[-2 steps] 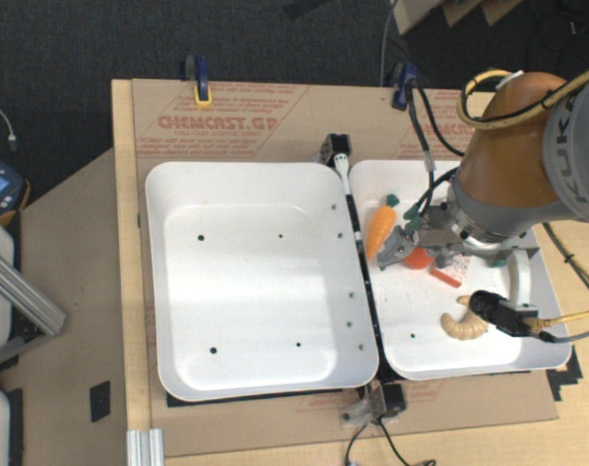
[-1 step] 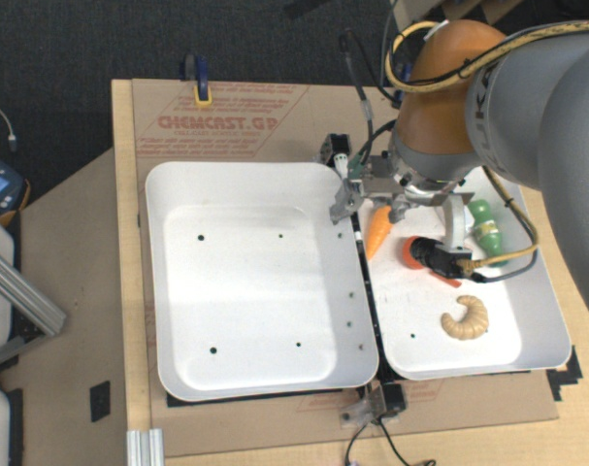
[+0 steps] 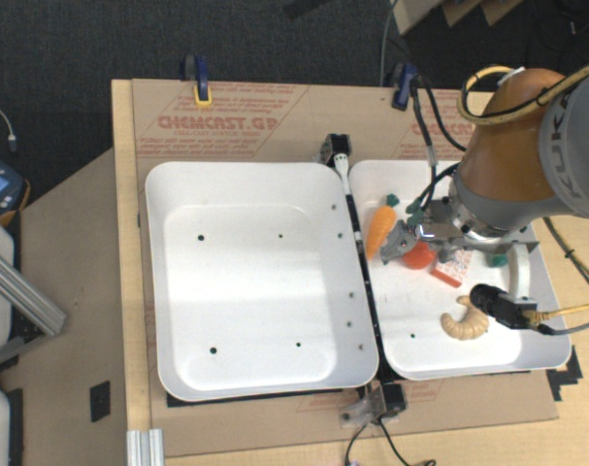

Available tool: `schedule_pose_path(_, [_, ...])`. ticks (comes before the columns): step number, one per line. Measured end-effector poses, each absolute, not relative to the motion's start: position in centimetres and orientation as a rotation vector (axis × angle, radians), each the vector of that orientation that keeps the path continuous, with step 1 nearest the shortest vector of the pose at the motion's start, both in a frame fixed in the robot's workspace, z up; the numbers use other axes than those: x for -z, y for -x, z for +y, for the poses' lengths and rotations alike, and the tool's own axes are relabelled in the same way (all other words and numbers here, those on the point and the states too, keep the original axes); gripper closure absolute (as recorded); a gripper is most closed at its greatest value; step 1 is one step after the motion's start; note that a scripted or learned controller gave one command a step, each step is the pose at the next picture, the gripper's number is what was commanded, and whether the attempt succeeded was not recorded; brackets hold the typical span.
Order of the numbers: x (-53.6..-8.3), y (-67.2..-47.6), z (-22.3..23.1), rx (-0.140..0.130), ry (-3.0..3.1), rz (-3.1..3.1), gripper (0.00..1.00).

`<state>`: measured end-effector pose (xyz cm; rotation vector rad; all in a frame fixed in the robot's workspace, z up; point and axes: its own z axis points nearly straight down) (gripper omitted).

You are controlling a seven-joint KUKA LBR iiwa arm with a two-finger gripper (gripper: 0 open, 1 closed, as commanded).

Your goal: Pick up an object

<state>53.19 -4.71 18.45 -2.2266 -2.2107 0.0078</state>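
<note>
You see the hand [image 3: 409, 241] low in the right white bin [image 3: 488, 357], beside the orange carrot-shaped toy [image 3: 380, 229] at nine o'clock, presumably grasping, though its opening is indiscernible.

Arm housing [image 3: 566, 153]: smooth grey, rounded, bulky
Band [image 3: 507, 134]: glossy orange, wrapped above the wrist
Wrist flange [image 3: 488, 223]: pale metallic ring beneath the grey
Cables [image 3: 488, 95]: yellow and black, looping over the orange band
End effector [image 3: 407, 240]: small grey metal parts

Arm [image 3: 527, 153] reaching in from right, wrist bent down, gripper [image 3: 408, 241] low
</note>
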Motion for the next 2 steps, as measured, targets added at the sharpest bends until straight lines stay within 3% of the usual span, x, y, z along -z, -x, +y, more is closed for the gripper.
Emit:
schedule_pose_path(1, [-8.0,-56.0,-9.6,-0.004,2.227,-2.214,0.00])
schedule_pose_path(2, [-19.9,-61.9,-13.4,0.010,2.232,-2.232,0.00])
